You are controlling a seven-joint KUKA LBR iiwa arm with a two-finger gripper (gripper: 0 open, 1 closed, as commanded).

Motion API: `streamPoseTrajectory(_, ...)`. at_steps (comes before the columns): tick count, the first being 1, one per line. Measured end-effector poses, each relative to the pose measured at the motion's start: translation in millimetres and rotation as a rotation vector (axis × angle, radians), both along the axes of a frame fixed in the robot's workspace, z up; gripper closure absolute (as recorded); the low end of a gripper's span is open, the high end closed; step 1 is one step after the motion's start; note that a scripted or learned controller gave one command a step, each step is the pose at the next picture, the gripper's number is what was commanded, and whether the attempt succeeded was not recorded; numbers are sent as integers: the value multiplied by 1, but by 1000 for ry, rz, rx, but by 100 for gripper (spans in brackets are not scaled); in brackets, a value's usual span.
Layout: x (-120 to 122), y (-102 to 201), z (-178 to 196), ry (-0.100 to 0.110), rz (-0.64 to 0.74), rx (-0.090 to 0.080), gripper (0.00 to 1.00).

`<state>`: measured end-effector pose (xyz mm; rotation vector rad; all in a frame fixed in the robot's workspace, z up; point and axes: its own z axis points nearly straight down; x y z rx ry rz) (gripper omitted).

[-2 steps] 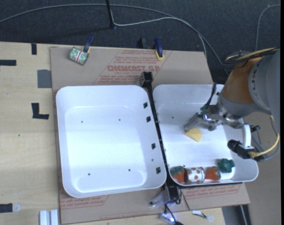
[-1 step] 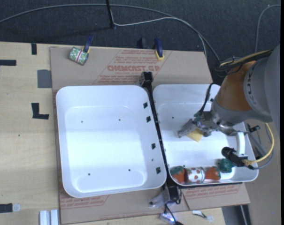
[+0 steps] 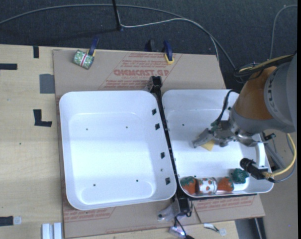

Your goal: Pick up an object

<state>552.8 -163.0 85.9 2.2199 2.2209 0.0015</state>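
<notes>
You've got the bench (image 3: pixel 21 148) with a cardboard sheet (image 3: pixel 135 68) under two white bins. Left bin (image 3: pixel 110 151) sits beside the right bin (image 3: pixel 190 108), the two clipped together along a black centre strip (image 3: pixel 162 138).

The arm (image 3: pixel 267 103) reaches in from the right, grey with its orange band over the right bin's far right side. Its gripper (image 3: pixel 204 140) points left, low over the middle of the right bin. You can't tell from this angle whether it is spread or closed: the tip is a small grey blur.

A yellow piece (image 3: pixel 208 145) lies on the right bin's floor, right at the gripper tip, touching or just under it; you can't say it's gripped.

Along the right bin's near wall you see a row of small things: a red and green item (image 3: pixel 189 184), just beside it a white can with red spots (image 3: pixel 207 185), then an orange item (image 3: pixel 225 185), then a green item (image 3: pixel 238 175) towards the right corner.

A small green and red object (image 3: pixel 83 59) lies on the cardboard, well apart from the bins, past the left bin's far corner. Blue clamps (image 3: pixel 167 50) grip the cardboard's far edge.
</notes>
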Motion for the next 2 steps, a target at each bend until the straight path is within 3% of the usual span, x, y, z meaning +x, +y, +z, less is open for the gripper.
streamPoseTrajectory(1, 24, -29, -1, 0, 0, 0, 0)
streamPoseTrajectory(2, 84, -26, 16, -1, 50, 0, 0)
